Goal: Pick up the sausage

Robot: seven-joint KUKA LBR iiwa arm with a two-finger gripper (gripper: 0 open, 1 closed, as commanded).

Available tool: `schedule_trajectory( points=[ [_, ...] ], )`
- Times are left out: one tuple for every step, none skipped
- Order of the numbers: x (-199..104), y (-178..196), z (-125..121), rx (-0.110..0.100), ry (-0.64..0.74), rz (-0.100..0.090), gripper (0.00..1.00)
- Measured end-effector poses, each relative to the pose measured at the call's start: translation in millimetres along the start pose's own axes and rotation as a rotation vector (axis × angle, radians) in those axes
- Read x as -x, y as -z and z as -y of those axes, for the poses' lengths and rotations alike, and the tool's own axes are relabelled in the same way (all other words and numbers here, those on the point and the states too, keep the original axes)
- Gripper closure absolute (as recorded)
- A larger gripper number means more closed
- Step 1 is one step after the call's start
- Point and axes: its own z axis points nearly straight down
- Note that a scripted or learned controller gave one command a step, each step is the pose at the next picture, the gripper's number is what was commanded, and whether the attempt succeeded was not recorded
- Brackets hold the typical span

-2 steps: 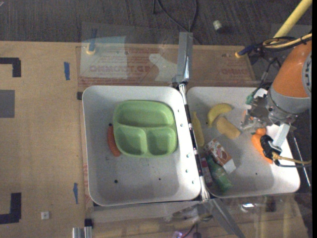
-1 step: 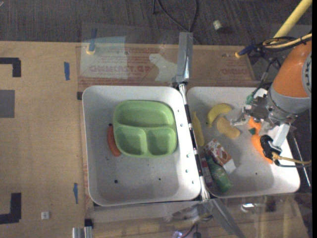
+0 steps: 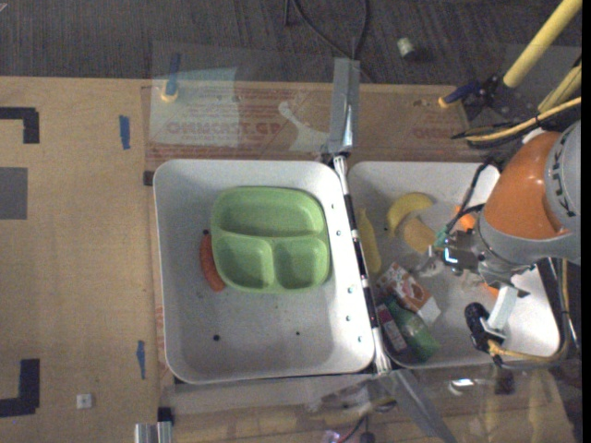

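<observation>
Here the arm [image 3: 531, 206] bends over the right bin [image 3: 526, 340]; claw [image 3: 443, 255] state unclear.

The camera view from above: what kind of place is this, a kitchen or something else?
Probably a robot test bench, not a kitchen: two white bins on a taped brown board, toy-like food beside a green divided plate, and a grey-orange arm reaching in.

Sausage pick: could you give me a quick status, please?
Gripper over right bin, fingers unclear. Sausage in left bin, wedged against green tray. Not grasped.
</observation>
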Motion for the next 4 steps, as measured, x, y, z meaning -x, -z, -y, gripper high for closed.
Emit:
schedule_trajectory(
  points=[
    [18,-2,-110,-0.007,-0.516,0.000,0.00],
    [60,90,-67,-0.008,-0.650,0.004,0.00],
    [-7,10,-51,-0.013,-1.108,0.006,0.00],
    [72,-1,-27,-0.020,-1.074,-0.014,0.00]
  ],
)
